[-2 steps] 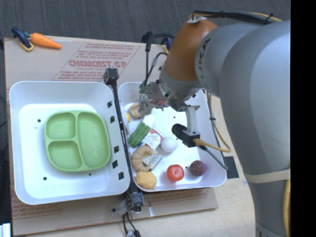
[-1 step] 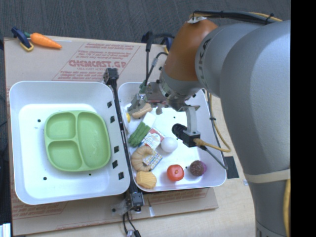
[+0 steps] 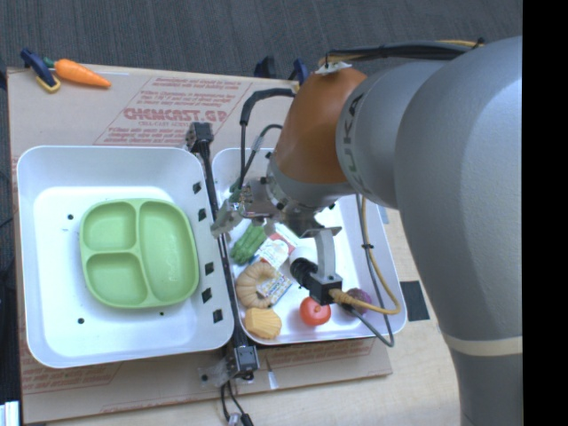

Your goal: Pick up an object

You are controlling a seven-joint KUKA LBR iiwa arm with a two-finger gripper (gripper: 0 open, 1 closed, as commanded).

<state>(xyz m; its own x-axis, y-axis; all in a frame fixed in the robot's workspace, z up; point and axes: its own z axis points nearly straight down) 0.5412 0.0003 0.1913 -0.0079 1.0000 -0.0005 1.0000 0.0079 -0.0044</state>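
Observation:
My gripper (image 3: 236,215) hangs low over the left part of the right bin (image 3: 383,322), close to the divider between the bins. Just below it lies a green cucumber-like piece (image 3: 249,241); whether the gripper touches it is unclear. Further toward the front of this bin lie a white and red packet (image 3: 278,253), a croissant (image 3: 256,283), a yellow pastry (image 3: 263,324), a red tomato (image 3: 314,311) and a purple item (image 3: 360,297). The grey arm with its orange band (image 3: 315,131) hides the bin's back half.
The left bin (image 3: 44,180) holds a green divided plate (image 3: 139,253). A toy carrot (image 3: 80,74) and a blue clip (image 3: 39,67) lie on the cardboard at the far left corner. A yellow cable (image 3: 377,278) loops down the right bin's right side.

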